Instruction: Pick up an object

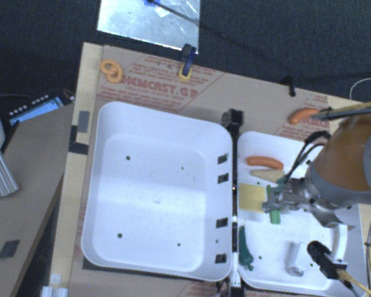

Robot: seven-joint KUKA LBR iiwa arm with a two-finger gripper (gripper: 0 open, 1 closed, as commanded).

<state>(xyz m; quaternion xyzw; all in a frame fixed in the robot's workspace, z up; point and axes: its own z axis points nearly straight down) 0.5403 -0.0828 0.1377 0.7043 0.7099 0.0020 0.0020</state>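
My gripper [277,198] hangs low over the right bin [282,146], near its left-middle. Just left of it lies a flat yellow square [251,196]. A small green piece [275,216] sits right under the gripper's tip; whether it is gripped is unclear. An orange sausage [265,163] and a tan piece [264,173] lie toward the bin's far side. A dark green thing [244,250] rests by the near left wall, and a pale grey piece [294,259] lies near the front.
The left bin [116,118] stands beside the right one, with a black divider [232,195] between them. On the cardboard beyond the bins lie another orange sausage [303,116], a pretzel-like ring [111,70] and a yellow clamp [186,63].
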